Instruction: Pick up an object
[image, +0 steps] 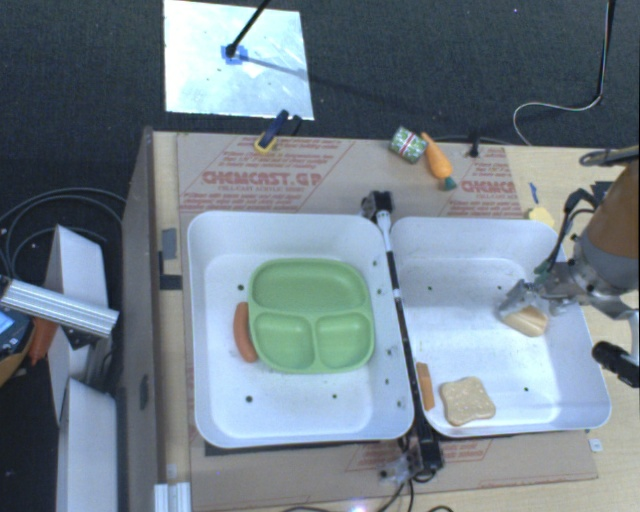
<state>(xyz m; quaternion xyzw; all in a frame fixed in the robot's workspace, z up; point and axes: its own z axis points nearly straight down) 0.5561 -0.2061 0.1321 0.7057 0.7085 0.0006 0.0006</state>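
- Nearest: slice of toast (467, 400) flat in the right bin (585, 400), a thin orange stick (425, 385) just beside it.
- Left bin (215, 420): green divided plate (310, 315), sausage (242, 331) against its left edge.
- My tool (527, 300) is down in the right bin over a pale chunk of food (528, 321), touching it. Cannot tell how the tool stands, nor whether anything is gripped.
- Far surface (330, 170): small can (408, 144) and toy carrot (438, 160), outside the bins.

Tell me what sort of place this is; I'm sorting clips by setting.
Probably a robotics lab test bench: two white bins on a cardboard-covered bench, toy food like a bread slice and green divided plate, loose cables on dark carpet.
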